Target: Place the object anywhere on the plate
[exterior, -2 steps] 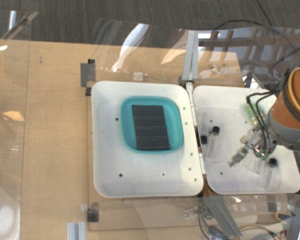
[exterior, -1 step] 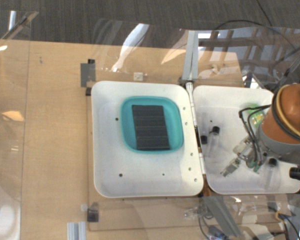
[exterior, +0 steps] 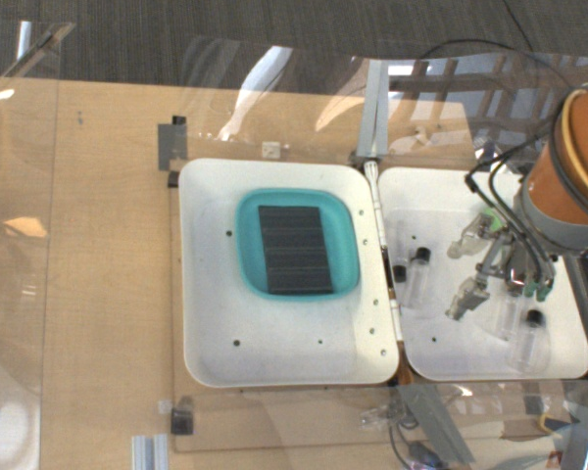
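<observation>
**Gripper poised over the right bin, pick not yet made**

Take the teal plate (exterior: 297, 244) as the landmark: it sits in the middle of the left bin (exterior: 206, 341), a rounded square dish with a dark ribbed rectangular insert (exterior: 295, 251) lying on it. Nothing else rests on the plate.

Well to the right of the plate, across the divider, is the right bin (exterior: 441, 355). Scattered on its floor are several small clear vials with black caps: one (exterior: 418, 262) closest to the plate, another (exterior: 398, 280) just beside the divider, and one (exterior: 531, 333) at the far side from the plate, partly below the arm. Any of these is likely the object to be moved; which one the program is after cannot be told.

The gripper (exterior: 467, 272) hangs above the right bin, far from the plate, its two pale fingers (exterior: 467, 299) spread apart with nothing between them. It is released and empty.

By this showing, the task is at the reach-and-grasp step, with the carry and placement wholly ahead. The next move calls for descending onto a vial, lining the fingers across its narrow body, and closing firmly; clear, round vials may roll or slip aside. Then comes a lift and a leftward carry over the divider to the plate.
</observation>
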Controlling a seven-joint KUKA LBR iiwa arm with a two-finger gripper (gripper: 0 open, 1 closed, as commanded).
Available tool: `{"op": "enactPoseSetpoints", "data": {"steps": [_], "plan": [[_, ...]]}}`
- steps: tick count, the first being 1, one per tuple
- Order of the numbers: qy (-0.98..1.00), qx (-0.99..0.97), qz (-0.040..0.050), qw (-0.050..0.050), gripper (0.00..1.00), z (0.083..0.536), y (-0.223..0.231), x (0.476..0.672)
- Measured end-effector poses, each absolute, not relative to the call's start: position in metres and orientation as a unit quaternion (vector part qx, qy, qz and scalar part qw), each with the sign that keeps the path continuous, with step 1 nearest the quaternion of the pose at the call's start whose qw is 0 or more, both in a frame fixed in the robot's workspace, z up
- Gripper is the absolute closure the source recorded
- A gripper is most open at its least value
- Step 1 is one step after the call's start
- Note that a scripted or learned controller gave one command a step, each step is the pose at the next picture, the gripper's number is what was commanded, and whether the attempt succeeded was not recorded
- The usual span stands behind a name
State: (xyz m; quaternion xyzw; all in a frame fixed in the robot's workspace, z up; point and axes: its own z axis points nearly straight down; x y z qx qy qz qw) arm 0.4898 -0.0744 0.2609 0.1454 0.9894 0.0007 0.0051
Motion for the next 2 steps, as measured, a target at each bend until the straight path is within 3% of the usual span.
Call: {"op": "enactPoseSetpoints", "data": {"steps": [1,2], "plan": [[0.989,0.146,0.0016,0.010,1.00,0.273,-0.073,0.493],[0.999,0.051,0.0008,0.003,1.00,0.189,-0.026,0.489]]}}
